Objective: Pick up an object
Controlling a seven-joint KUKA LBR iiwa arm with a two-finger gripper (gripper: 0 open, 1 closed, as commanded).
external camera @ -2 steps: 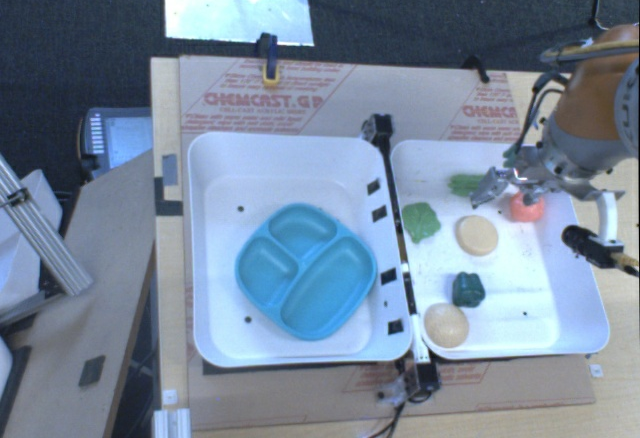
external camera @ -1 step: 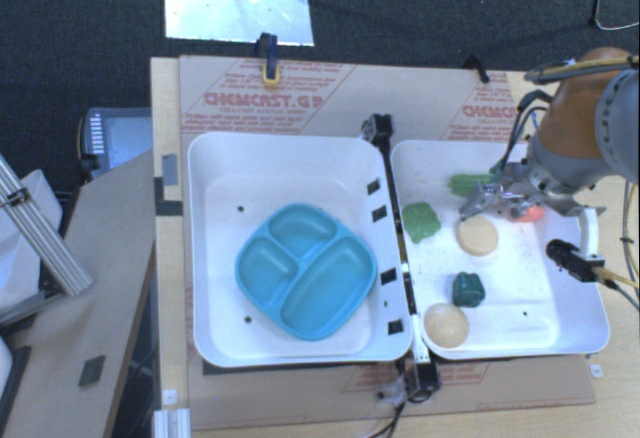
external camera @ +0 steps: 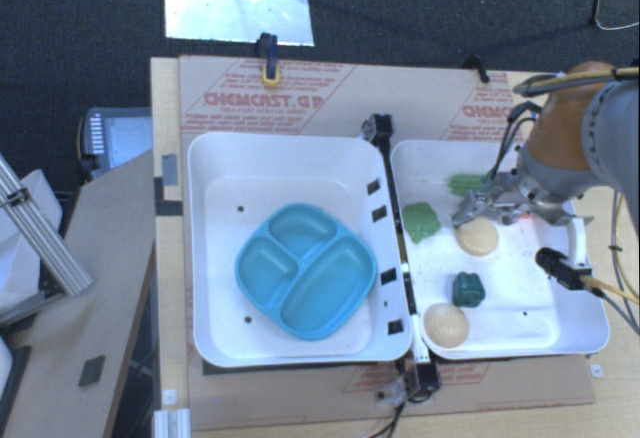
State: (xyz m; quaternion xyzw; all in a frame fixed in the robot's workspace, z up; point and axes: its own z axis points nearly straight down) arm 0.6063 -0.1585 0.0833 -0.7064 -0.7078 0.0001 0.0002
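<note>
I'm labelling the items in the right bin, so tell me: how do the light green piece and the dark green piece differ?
The light green piece is pale, flat and irregular; the dark green piece is deep teal, chunkier and more compact. The light green piece lies by the bin's left wall, near the divider; the dark green piece sits nearer the middle, closer to the front, just above a cream round. Both rest untouched in the right bin.

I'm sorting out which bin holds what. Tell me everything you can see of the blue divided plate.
The blue divided plate lies flat on the floor of the left bin, turned at an angle to the bin's walls. It is light blue, looks like smooth plastic, with a rounded outline and three compartments split by raised ridges: two smaller ones toward the upper left, one long one toward the lower right. Nothing lies in it, and it touches none of the bin's walls.
</note>
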